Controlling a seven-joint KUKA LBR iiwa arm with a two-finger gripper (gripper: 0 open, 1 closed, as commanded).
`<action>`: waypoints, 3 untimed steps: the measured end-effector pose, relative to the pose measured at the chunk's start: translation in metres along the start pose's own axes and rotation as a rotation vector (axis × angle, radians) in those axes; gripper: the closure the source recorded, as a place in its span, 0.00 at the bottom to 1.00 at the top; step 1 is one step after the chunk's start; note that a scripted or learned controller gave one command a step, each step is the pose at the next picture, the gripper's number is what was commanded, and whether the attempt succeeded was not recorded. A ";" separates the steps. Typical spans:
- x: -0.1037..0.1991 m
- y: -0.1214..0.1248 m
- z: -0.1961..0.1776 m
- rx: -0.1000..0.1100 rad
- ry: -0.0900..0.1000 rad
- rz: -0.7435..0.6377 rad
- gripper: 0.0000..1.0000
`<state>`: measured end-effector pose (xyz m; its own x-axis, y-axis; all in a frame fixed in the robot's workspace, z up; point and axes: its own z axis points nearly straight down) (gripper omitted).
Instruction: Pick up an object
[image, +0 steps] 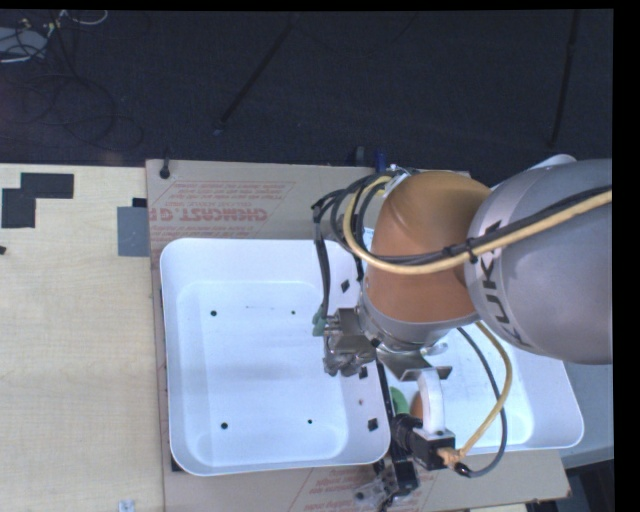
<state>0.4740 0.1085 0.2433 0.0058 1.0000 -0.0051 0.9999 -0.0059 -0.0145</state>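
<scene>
Nearest the camera, a small green object (399, 402) peeks from under the wrist in the right bin (556, 425), close to the wall beside the left bin (190, 420). Most of it is hidden, so its long axis and heading cannot be told. Just beyond, the end effector (345, 352) hangs over that dividing rim, probably lining up a pick. Whether it is spread or closed cannot be told. Farther back, the grey arm (545, 260) covers the right bin, and printed cardboard (230, 205) lies under both bins on the tabletop (70, 350).

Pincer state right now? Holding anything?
Pincer: cannot be told, open or closed; the arm covers most of it.
</scene>
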 end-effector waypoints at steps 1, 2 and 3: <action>-0.047 0.002 0.020 -0.007 0.003 0.000 1.00; -0.054 0.001 -0.087 -0.020 0.006 -0.006 1.00; 0.007 0.065 -0.161 -0.022 0.007 -0.012 1.00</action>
<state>0.5417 0.1160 0.4036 -0.0061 1.0000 0.0017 1.0000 0.0061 0.0078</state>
